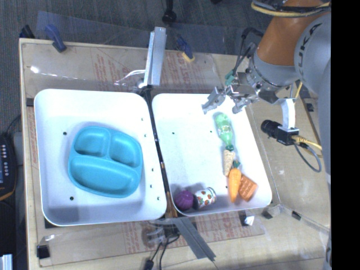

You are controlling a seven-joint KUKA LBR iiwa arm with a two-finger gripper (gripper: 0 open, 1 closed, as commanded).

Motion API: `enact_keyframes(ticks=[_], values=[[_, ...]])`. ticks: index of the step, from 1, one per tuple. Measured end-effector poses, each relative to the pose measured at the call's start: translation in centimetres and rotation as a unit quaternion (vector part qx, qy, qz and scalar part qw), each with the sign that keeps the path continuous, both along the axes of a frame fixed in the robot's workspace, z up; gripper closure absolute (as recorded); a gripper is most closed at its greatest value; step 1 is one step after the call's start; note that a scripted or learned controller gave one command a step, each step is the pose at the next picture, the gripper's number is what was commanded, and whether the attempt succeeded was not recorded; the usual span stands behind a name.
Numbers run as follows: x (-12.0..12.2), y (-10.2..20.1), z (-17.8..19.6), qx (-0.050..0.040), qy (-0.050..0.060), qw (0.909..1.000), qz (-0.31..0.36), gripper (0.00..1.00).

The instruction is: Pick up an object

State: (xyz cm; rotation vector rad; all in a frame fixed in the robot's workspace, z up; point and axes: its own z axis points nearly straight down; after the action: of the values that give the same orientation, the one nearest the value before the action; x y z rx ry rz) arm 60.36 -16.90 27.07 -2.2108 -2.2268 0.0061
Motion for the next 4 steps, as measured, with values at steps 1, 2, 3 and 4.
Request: enact_keyframes(ticks=[1,2,3,4], values=[[-3.8,0.4,-16.0,0.0005,0.001,1.0000,0.000,0.00],[-10.7,2.4,-18.0,0.0009,0.000,1.0000,0.000,0.00],[-4.9,3.0,-17.9,0.0003,-0.001,1.0000,0.001,0.00],[-8.6,4.1,-18.0,0.0005,0.000,1.0000,0.000,0.00]])
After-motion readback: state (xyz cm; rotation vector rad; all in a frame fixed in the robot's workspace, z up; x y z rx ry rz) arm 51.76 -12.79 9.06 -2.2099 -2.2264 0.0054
